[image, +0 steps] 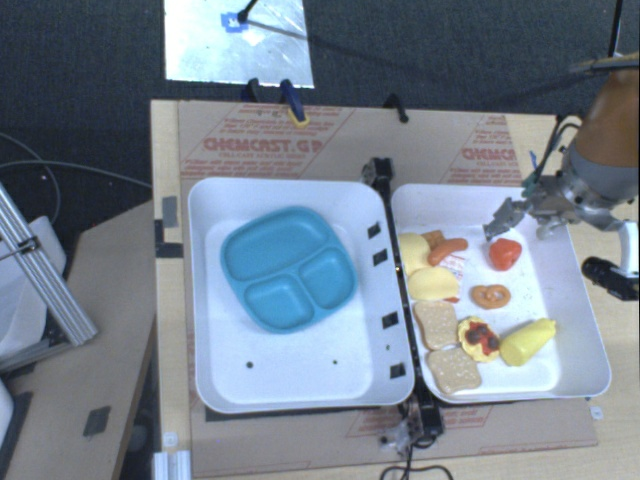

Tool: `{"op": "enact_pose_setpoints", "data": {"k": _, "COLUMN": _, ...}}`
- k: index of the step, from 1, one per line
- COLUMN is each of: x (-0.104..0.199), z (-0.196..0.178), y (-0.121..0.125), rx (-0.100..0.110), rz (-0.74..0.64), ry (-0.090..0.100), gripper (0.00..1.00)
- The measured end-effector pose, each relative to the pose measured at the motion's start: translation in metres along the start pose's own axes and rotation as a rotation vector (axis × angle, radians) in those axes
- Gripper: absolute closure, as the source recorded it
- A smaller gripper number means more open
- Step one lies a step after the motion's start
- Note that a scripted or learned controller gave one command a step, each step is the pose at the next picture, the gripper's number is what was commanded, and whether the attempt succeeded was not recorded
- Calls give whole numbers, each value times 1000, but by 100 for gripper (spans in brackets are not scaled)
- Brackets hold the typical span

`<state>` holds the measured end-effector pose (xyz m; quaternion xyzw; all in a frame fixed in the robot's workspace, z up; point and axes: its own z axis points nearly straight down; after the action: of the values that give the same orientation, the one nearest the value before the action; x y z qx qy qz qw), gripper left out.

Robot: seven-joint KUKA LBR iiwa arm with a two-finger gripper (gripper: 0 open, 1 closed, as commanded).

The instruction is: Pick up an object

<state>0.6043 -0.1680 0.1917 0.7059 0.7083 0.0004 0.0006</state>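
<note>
1. Red tomato-like piece (pixel 505 253) looks like your likeliest target: it lies in the upper part of the right bin (pixel 590 358), and the gripper (pixel 527 218) hangs just above and beside it, not touching anything you can see.
2. You can see the two fingers spread apart, one reaching left toward the bin's middle, the other back toward the arm's side. Nothing sits between them, so count nothing as held.
3. Watch the alignment. The red piece sits below the gap and not squarely under it; a straight descent may land one finger on top and push it aside.
4. The piece looks rounded and smooth. If the fingers close off-centre, it could squirt out toward the pretzel (pixel 490 295) or the sausage (pixel 447 249).
5. Mind the neighbours: the yellow bottle-shaped piece (pixel 527 339), the bread slices (pixel 436 323) and the small pizza-like disc (pixel 480 337) crowd the lower half, so a stray nudge could jumble them.
6. The bin's far wall is near the gripper; a wide-open finger may catch it if the approach drifts upward in the view.
7. The left bin (pixel 215 368) holds a blue divided plate (pixel 288 268), well apart from this work.
</note>
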Motion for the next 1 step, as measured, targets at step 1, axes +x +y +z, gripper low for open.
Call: {"op": "enact_pose_setpoints", "data": {"k": 1, "x": 7, "z": 108, "y": -50, "rx": 1, "rz": 2, "ry": 1, "gripper": 0}}
